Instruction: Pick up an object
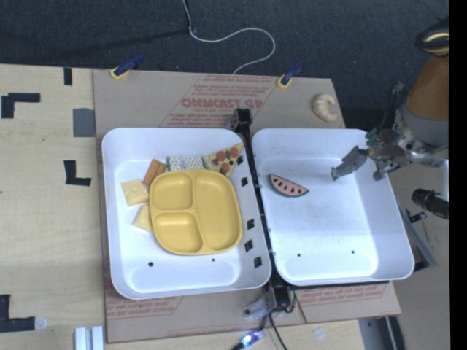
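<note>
Watermelon slice (288, 186) lies flat in right bin (379, 261), near divider, apart from everything else. Hand (363, 163) hovers over same bin, right of slice, well apart from it, pinching nothing; whether spread or pressed together, cannot tell. Left bin (120, 268) holds yellow divided plate (195, 211), crackers (136, 193), pizza slice (226, 157) beside plate.

Beyond my two white bins (117, 217) lay a cardboard sheet (219, 97) pinned by blue-and-yellow clamps (128, 65), a white cable (233, 35) and a small cream lump (326, 106)
</note>
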Action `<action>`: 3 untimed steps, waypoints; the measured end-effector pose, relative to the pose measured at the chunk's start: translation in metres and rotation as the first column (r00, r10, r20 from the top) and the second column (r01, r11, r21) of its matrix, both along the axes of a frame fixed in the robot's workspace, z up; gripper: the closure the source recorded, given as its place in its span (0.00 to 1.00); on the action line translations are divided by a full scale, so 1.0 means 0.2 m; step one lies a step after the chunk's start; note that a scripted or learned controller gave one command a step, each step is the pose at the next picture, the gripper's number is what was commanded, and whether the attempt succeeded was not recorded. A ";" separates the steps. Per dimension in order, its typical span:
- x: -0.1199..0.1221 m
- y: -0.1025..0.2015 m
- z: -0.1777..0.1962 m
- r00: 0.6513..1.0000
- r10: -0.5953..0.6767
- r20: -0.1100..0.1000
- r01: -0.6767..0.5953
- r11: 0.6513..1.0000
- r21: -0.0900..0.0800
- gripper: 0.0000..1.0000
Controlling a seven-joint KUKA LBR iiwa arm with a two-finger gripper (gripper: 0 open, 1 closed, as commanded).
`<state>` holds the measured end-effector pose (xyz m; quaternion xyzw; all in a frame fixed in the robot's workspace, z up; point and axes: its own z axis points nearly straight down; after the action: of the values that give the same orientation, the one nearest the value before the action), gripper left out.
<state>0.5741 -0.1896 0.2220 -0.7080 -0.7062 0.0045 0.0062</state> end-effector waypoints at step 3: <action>0.04 -0.01 -0.39 1.000 0.004 0.012 -0.004 1.000 -0.004 0.00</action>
<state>0.5830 -0.1909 0.1443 -0.7065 -0.7077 0.0014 0.0004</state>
